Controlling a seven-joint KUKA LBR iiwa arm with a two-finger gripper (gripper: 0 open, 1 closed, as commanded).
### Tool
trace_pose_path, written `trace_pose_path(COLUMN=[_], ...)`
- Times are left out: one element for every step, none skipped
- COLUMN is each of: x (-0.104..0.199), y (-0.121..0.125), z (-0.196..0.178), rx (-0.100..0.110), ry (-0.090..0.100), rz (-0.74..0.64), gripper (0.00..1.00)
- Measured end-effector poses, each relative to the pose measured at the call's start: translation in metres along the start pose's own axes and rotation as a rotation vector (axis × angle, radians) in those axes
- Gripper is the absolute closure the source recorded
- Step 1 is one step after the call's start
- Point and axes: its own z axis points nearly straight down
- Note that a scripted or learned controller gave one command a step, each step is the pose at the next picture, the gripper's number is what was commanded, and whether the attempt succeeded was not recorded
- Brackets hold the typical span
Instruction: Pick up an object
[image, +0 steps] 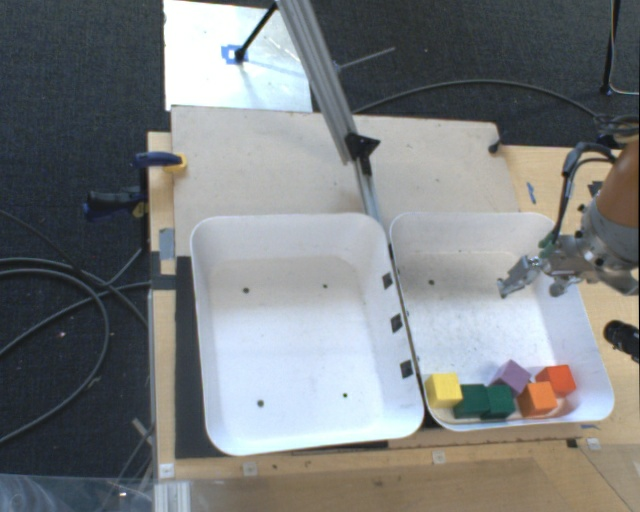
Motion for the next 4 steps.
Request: trace_pose_path(x=[-0.022, -0.022, -0.022, -0.022], y=[0.01, 0.013, 0.014, 0.015], z=[0.103, 0.087, 0.076, 0.065], rx=[0.008, -0.002, -0.005, -0.008], ry=[0.001, -0.001, -0.001, -0.002], rz=[0.003, 0.0, -0.002, -0.004], gripper=[0.0, 1.0, 1.0, 1.0])
